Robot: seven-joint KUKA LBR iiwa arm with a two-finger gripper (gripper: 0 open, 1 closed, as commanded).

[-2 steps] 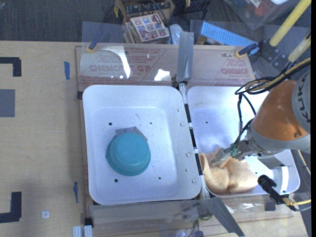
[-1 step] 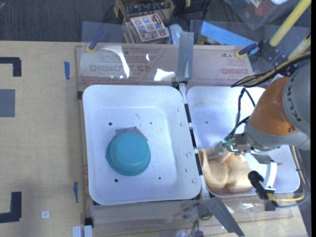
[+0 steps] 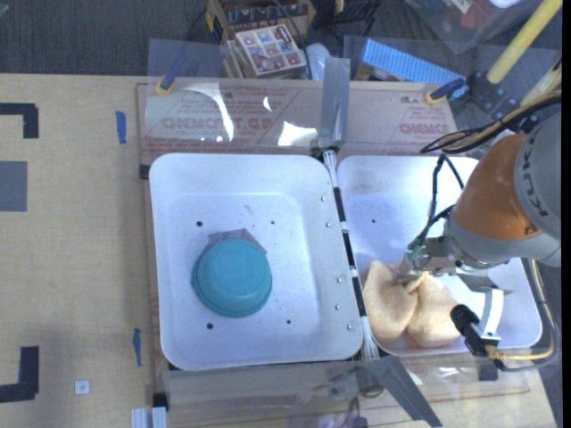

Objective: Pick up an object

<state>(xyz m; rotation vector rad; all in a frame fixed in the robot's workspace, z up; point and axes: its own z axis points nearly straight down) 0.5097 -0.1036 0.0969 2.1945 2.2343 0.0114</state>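
Claw (image 3: 416,273): low in the right bin, at the upper edge of the tan sponge-like object. How far it stands open, I cannot tell; the wrist hides most of it from above.
Contact: the tip appears to touch or press into the tan object's top edge. Whether anything is gripped cannot be told.
Tan object (image 3: 406,310): soft, yellowish, two lobes side by side; lies in the near left corner of the right bin (image 3: 384,194), against the wall beside the divider.
Arm (image 3: 508,203): enters from the right, orange band above the wrist, black cables looping over the right bin's far side.
Left bin (image 3: 178,185): holds a teal bowl (image 3: 233,277), upside down, resting on a grey scrap near the bin's middle; well apart from the claw.
Divider (image 3: 343,239): the two bins' rims meet here, between bowl and tan object.
Obstructions: the bin wall just beside the tan object; a black fitting (image 3: 468,326) near its right lobe.
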